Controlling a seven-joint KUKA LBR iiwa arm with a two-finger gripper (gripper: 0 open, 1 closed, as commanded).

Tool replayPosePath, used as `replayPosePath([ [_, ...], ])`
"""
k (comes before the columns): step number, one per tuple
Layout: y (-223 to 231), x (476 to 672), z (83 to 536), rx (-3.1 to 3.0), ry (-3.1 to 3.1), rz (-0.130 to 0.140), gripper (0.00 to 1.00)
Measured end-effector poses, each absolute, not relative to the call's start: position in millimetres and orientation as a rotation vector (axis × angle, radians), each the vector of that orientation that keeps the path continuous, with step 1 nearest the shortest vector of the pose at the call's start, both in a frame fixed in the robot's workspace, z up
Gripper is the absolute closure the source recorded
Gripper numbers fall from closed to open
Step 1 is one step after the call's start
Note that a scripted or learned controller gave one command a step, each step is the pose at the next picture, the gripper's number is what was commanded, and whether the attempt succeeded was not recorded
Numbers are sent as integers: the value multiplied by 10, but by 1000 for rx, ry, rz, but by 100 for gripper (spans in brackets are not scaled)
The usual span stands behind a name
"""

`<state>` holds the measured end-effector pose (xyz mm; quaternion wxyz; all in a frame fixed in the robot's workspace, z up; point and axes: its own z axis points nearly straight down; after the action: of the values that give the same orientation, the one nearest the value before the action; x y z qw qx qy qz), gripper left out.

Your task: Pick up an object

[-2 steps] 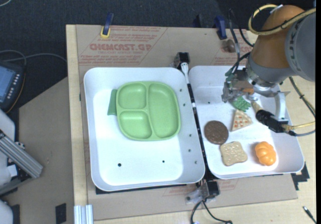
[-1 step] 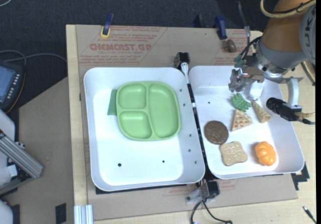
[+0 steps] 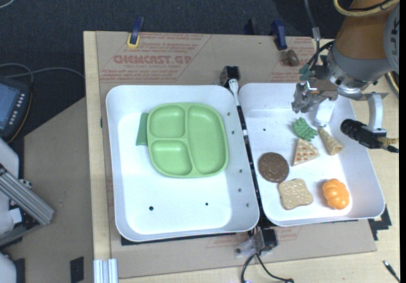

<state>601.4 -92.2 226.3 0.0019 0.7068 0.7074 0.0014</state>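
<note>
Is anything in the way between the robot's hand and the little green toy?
Nothing visible. The end effector hangs just above the green toy in the right bin, with bare white floor between them. The pizza slice lies just beyond the toy.

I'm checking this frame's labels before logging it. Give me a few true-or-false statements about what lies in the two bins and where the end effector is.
1. The green tray lies in the left bin. True.
2. The brown disc lies in the left bin. False: it is in the right bin, near the divider.
3. The orange item sits at the right bin's near right. True.
4. The end effector hovers over the green tray. False: it is over the right bin's far part, above the small green item.
5. The toast lies next to the brown disc. True.
</note>
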Motion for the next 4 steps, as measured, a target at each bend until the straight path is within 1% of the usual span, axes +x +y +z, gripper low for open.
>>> replayPosePath([
  [1,-889,6474,2321,2215,2220,6,100],
  [2,-944,6321,2172,2224,2222,-4,100],
  [3,-879,6328,2344,2217,2221,4,100],
  [4,-974,6438,2232,2220,2218,1,100],
])
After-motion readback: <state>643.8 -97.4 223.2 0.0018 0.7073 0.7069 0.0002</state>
